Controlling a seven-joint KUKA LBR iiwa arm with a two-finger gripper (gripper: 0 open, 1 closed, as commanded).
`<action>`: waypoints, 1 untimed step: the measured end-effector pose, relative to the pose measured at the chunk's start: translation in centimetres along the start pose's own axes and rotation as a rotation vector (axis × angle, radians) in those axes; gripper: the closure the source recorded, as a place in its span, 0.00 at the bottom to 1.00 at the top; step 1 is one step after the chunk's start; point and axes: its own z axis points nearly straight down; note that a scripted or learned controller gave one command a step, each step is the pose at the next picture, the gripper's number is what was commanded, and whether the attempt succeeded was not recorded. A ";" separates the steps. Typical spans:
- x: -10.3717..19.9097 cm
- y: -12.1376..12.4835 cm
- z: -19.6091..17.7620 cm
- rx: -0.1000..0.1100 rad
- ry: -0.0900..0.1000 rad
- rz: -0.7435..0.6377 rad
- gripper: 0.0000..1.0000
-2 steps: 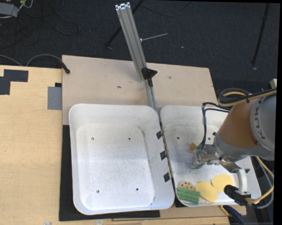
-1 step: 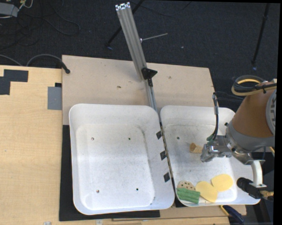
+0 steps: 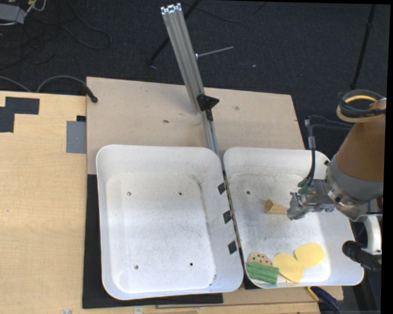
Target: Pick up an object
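Claw [image 3: 296, 207] beside small tan piece [image 3: 274, 207].

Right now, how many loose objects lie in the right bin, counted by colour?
Yellow: 2, one round piece and one beside it.
Green: 1, a ridged piece.
Tan: 1, a small piece beside the gripper.
Brown-spotted: 1, a round piece.
Total: 5

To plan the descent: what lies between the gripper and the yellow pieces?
In the camera view, bare white bin floor separates the gripper from the yellow pieces.
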 end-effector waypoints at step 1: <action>-0.1 0.1 -5.3 -0.001 -0.001 0.000 1.00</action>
